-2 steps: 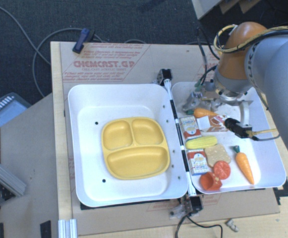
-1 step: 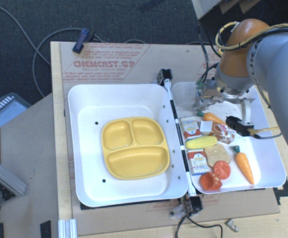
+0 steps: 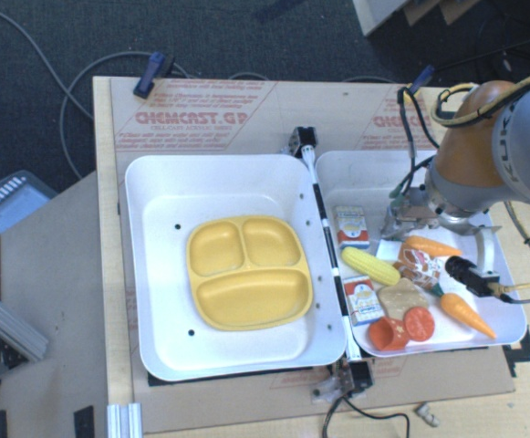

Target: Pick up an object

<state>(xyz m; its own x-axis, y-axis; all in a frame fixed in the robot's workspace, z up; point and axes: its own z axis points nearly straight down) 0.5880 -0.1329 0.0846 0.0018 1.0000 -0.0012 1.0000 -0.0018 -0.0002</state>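
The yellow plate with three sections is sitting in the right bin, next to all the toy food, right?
Not quite. The camera view shows the yellow plate with three sections sitting in the left bin, by itself. The toy food, like the corn and the carrot, is in the right bin beside it.

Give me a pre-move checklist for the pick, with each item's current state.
1. Pincer over the right bin, where the toy food lies: ok.
2. Object between its tips: cannot tell, the wrist hides them.
3. Targets within the bin: corn cob, tomato slice, carrot: ok.
4. Items spaced for a clean single grasp: not ok, they lie crowded and touching around the bread slice.
5. Left bin free for a drop: ok, it holds the yellow divided plate, nothing on it.
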